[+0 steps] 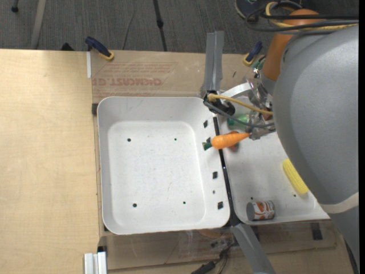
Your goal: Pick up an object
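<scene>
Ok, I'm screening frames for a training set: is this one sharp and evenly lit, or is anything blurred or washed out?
Camera view: lighting is even and soft, with faint shadows along the left bin rim; the carrot and can read crisply; the grey arm looms large and slightly soft close to the lens, covering part of the right bin; the white bins look bright but keep their speckle, so no real washout.

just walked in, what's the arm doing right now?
The KUKA arm is reaching in over the right bin, with its end effector right at the orange carrot near the divider between the bins. I can't confirm a grasp from this angle. A yellow corn cob and a small can lie in the right bin.
</scene>
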`<state>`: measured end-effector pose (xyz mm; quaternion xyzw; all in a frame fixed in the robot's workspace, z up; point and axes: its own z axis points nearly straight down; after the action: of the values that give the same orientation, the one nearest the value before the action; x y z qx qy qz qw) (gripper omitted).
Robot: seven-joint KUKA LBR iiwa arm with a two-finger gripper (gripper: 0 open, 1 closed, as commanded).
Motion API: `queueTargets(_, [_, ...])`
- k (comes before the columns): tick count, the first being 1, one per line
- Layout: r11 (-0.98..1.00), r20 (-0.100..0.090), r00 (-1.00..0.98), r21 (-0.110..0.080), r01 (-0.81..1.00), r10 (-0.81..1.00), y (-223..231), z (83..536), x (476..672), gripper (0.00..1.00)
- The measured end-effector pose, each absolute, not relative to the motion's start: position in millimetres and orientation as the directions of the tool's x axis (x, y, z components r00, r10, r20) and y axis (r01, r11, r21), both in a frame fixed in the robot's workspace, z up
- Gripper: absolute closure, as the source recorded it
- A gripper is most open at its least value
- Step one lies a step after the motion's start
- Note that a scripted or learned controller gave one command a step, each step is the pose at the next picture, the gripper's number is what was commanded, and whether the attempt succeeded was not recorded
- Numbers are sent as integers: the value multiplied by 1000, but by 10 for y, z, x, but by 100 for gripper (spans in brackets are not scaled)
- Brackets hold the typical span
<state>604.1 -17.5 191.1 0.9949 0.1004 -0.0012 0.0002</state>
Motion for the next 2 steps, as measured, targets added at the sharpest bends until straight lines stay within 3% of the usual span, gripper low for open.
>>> queueTargets(1, [-980,-6,980,-1,200,200,-343,1906,4950,100])
queueTargets(2, [-922,-4,922,1,388,388,-1095,3208,4781,100])
